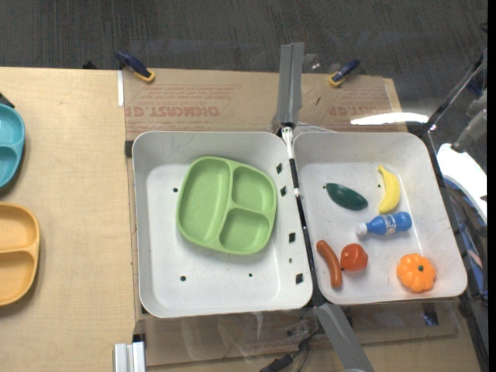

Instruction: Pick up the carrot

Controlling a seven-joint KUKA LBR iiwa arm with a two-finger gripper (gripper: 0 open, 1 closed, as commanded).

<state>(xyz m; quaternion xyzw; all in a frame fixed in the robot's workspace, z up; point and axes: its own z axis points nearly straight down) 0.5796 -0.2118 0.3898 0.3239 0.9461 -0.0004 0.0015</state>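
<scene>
Carrot in the right bin, near-left corner.
The carrot [329, 263] lies on the floor of the right bin [434, 157], just beside a red tomato [354, 257], with a blue bottle [385, 225] farther back and an orange pumpkin [416, 273] to the right. A green divided plate [228, 205] sits in the left bin [159, 281]. I cannot tell how the jaws stand.

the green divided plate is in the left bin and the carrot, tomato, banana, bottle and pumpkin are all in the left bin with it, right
Not quite. The green divided plate does sit in the left bin, but the carrot, tomato, banana, bottle and pumpkin lie in the right bin, apart from the plate. The camera view shows this.
</scene>
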